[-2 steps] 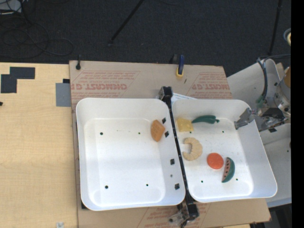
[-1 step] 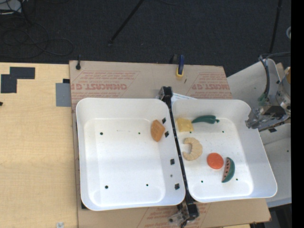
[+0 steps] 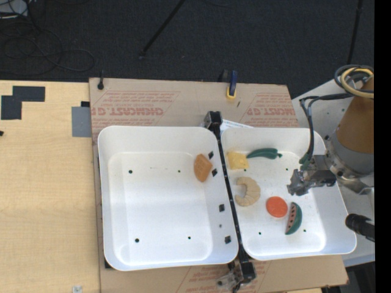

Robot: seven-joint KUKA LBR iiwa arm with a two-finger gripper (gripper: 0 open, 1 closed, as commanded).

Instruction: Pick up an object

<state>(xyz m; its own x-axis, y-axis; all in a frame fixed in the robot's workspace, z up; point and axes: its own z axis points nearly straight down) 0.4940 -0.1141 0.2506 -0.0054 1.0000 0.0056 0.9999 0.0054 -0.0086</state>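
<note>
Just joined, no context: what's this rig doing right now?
The arm reaches in over the right bin, its gripper near that bin's right side with nothing visibly held. In that bin lie a green pepper, a yellow piece, a tan curved piece, a red disc and a watermelon slice. The left bin holds one orange piece by the divider. No pick yet.

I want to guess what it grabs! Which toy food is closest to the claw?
The red tomato. It lies just below and left of the claw in the right bin. The watermelon slice sits a little farther, and the green pepper lies higher up.
</note>
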